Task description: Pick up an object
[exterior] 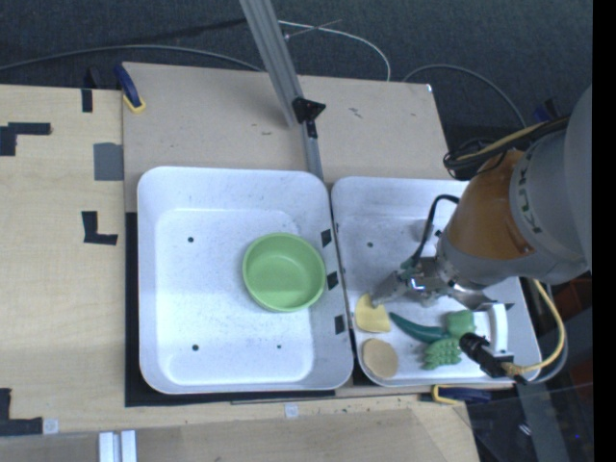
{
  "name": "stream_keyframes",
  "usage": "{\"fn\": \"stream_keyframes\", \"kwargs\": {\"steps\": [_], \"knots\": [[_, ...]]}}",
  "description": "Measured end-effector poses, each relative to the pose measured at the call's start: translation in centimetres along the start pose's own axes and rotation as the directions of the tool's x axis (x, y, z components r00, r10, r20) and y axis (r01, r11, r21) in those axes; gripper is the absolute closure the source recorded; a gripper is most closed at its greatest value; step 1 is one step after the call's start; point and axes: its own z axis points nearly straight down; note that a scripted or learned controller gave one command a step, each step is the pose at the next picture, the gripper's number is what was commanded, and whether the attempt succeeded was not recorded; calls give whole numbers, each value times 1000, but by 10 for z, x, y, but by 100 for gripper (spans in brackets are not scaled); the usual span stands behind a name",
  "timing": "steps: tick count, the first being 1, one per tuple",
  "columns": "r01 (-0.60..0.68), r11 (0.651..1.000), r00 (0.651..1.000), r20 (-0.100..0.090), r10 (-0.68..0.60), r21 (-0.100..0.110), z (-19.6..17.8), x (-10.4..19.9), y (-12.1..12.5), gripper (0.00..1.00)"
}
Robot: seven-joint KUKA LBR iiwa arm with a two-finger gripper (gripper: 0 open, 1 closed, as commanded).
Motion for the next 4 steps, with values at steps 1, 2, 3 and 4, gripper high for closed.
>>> {"fn": "stream_keyframes", "kwargs": {"steps": [1, 2, 3, 4], "knots": [[1, 1000, 1000, 0, -1, 0, -10, 1, 0, 100], [2, 1000, 1000, 0, -2, -2, -60, 0, -9, 100], [3, 1000, 1000, 1, -3, -3, -104, 7, -7, 100], [3, 1000, 1000, 1, -3, -5, -157, 7, -6, 100]]}}
